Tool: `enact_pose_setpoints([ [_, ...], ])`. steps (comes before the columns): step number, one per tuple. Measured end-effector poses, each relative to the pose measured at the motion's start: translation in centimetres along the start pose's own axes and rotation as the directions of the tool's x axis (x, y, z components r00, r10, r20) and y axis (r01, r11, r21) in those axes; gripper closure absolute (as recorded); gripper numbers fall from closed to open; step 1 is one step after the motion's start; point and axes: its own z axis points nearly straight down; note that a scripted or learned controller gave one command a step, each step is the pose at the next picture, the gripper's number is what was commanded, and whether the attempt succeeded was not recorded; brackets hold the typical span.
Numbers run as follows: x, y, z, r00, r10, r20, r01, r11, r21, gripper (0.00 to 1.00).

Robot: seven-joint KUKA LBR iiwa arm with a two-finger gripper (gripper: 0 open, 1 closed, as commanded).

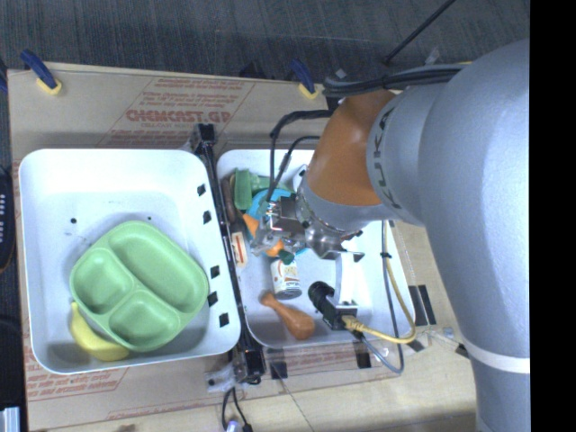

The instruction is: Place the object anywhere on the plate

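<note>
Gripper [281, 241] of mine is down in the right bin [378, 331], parked over a jumble of small stuff, and honestly I can't tell its state from this angle since my own wrist covers most of it. Candidates near it: a little can [288, 279] just below, a brown drumstick-shaped toy [290, 315] lower down, something green [243, 187] up top. Drumstick looks light, rigid and slick, so I'd pinch its thin neck. Green divided plate [139, 282] sits in the left bin [45, 178], resting on something yellow [90, 340].
</note>
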Motion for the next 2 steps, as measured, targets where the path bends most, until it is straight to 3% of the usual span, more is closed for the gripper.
enact_pose_setpoints([
  [1,4.6,-2.1,-1.7,1.0,0.025,0.001,-0.025,1.0,0.0,1.0],
  [2,10.2,0.1,0.1,0.975,-0.223,0.001,0.223,0.975,-0.001,1.0],
])
